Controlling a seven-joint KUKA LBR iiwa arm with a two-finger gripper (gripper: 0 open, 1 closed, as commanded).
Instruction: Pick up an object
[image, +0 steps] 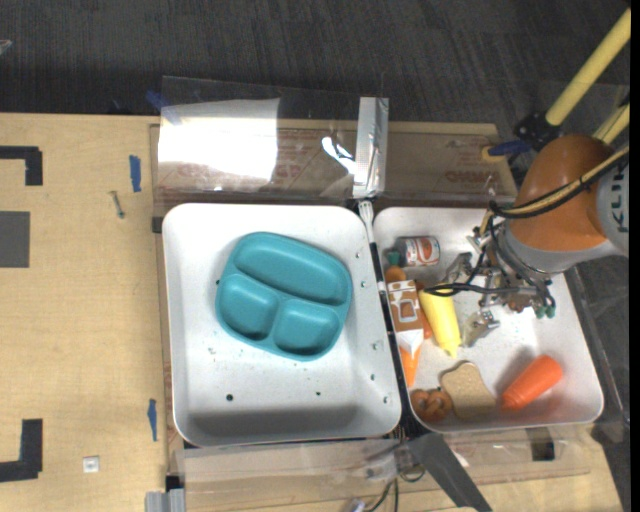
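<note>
We see two white bins on the table (70, 300). The left bin (200, 400) has a teal divided plate (285, 293), three compartments, lying tilted toward the upper left. The right bin (580, 360) has the small stuff: a red-and-white can (420, 250) on its side near the top left, a brown-and-white carton (403, 303) against the left wall, a yellow block (441, 317) just beside it, a thin orange stick (409, 362) below that, a slice of bread (466, 386) near the bottom edge, a brownish lump (431, 402) touching the bread's left side, and an orange cone-shaped carrot (532, 381) at lower right, well apart from the rest.

The gripper (487, 322) hangs just right of the yellow block, low in the right bin. Wires and metal parts clutter it, so we cannot tell whether the jaws are apart or together, or touching the block. The arm's orange band (560, 195) sits above.
</note>
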